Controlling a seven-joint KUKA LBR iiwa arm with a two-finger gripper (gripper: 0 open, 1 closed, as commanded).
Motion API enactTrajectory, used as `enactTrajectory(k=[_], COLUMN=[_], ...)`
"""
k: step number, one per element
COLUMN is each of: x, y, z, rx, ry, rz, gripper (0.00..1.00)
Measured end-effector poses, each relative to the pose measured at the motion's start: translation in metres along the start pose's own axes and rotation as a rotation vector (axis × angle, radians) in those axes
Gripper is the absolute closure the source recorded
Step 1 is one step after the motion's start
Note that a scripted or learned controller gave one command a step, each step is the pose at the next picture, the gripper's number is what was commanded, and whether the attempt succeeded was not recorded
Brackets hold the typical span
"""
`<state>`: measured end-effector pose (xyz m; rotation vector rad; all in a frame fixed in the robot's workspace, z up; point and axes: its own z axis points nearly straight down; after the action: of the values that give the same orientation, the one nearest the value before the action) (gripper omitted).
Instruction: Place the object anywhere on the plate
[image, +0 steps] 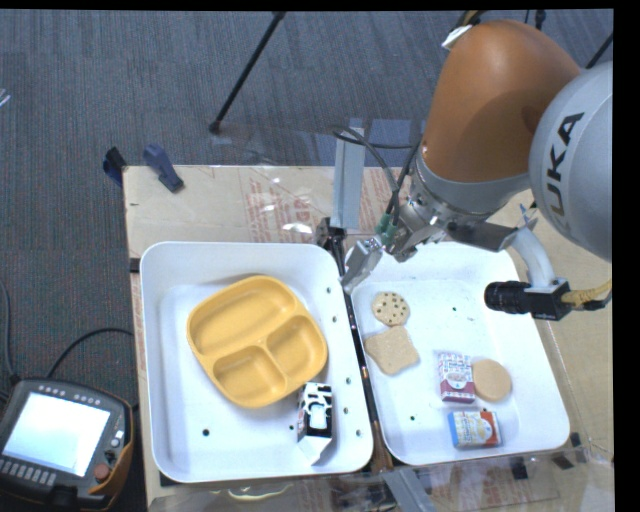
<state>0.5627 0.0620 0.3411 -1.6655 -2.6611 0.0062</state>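
Over the seam between the two shallow white bins (160, 300), the arm's two-finger gripper (362, 262) hangs with nothing visibly in it, jaws too murky to call, while the yellow three-compartment plastic plate (257, 340) waits left and the round chocolate-chip cookie (391, 308) sits just below-right, probably the pick.

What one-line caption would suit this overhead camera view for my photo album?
Robot gripper poised over the seam between two white bins: a yellow plate and milk carton left, cookie and snacks right.
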Motion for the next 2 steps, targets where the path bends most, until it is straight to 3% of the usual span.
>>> enactTrajectory(k=[1,2], x=[0.002,-0.012], y=[0.002,-0.076], z=[-0.007,0.018], rx=[0.005,0.002], ry=[-0.001,0.001], rz=[-0.006,0.163], gripper=[1.00,1.00])
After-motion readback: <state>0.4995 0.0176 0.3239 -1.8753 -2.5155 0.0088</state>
